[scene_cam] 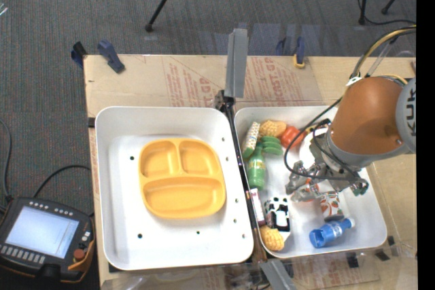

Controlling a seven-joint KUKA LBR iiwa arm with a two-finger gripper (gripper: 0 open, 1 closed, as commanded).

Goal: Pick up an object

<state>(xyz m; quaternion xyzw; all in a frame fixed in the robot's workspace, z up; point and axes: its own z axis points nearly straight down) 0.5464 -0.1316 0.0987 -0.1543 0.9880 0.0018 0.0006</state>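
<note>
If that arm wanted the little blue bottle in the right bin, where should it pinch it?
Probably across the middle of the blue bottle, coming straight down from above. It lies on its side near the right bin's front corner, its long axis slanting, so fingers closing across its narrow width should fit. The bin wall is close, leaving little room on that side.

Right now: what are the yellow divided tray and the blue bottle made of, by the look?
Yellow divided tray: looks like moulded plastic, smooth with a slight sheen; uniform colour, rounded compartment ridges.
Blue bottle: probably plastic too, glossy; soft highlights, pale cap end. It is too small in the camera view to be sure.
</note>
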